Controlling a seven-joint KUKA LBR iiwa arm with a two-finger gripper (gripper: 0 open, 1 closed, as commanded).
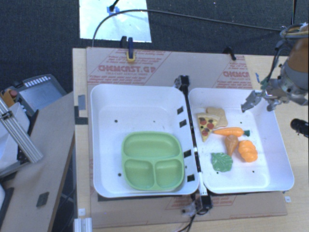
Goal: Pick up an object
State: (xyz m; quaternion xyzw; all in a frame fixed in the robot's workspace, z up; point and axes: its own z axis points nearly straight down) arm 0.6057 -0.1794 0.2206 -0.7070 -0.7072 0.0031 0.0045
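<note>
The right bin (275, 144) holds several toy foods: a pizza slice (206, 124), a tan bread piece (217, 115), a carrot (230, 131), an orange cone-like piece (231, 143), an orange pepper (247, 151) and a green leafy piece (222, 162). My gripper (260, 102) hangs at the bin's far right corner, above and to the right of the foods. Its two fingers are spread apart with nothing between them.
The left bin (104, 129) holds a green divided tray (153, 161). Black clips run down the seam (186, 129) between the bins. A cable (212, 19) crosses the back of the bench. Grey equipment (24, 115) stands at the left.
</note>
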